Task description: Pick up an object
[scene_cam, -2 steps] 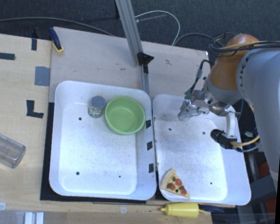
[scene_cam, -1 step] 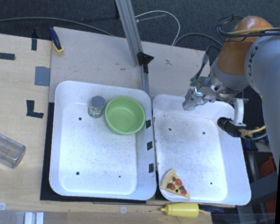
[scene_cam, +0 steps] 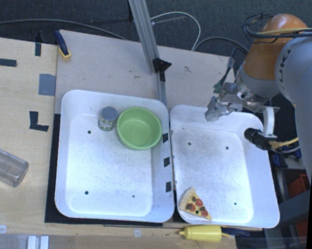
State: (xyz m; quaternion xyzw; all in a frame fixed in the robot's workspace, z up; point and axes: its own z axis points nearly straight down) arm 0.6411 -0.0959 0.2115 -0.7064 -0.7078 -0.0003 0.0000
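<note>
Camera view shows the wooden surface [scene_cam: 96, 67] under my two white bins, and me reaching in from the right. The left bin [scene_cam: 106, 198] holds a green bowl [scene_cam: 139, 128] near its far edge, with a small grey-lidded jar [scene_cam: 107, 118] just beside the bowl on its left. The right bin [scene_cam: 233, 177] carries a toy pizza slice [scene_cam: 194, 204] in its near left corner, well apart from me. My end effector [scene_cam: 216, 110] hangs over the far left corner of the right bin, and I cannot tell from here how it is set; nothing shows in its grasp. A clear plastic container [scene_cam: 0, 163] lies on the surface left of the bins, and a yellow bottle [scene_cam: 201, 233] lies just past the near rim of the right bin. I judge the pick as not yet done: no object is lifted, and choosing, descending and gripping are all left.
</note>
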